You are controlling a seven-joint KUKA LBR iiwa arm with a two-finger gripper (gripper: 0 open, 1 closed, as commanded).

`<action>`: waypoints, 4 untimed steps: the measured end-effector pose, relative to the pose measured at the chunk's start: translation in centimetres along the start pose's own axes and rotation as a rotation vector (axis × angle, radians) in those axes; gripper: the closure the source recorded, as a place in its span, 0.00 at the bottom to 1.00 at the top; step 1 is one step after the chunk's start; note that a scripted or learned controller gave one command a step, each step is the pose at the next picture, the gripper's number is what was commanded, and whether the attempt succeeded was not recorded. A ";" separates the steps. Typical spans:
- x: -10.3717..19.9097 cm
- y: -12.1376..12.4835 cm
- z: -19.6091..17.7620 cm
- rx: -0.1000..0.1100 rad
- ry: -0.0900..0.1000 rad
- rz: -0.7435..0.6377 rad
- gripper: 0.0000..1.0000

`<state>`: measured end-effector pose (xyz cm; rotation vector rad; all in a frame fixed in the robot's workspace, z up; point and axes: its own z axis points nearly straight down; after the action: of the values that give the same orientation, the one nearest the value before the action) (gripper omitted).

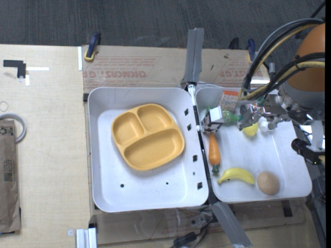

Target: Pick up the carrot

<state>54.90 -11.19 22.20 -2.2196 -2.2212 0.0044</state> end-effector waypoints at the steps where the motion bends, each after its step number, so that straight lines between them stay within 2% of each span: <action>1: 6.0 -5.1 3.2 0.002 0.000 -0.028 0.00; 2: 1.7 -7.2 12.1 0.001 0.001 0.080 0.00; 3: 0.9 -7.2 7.4 0.001 0.000 0.336 0.00; 4: 1.8 -7.3 13.2 0.003 0.001 0.218 0.00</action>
<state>47.55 -9.42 9.01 -2.4466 -1.9646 0.0071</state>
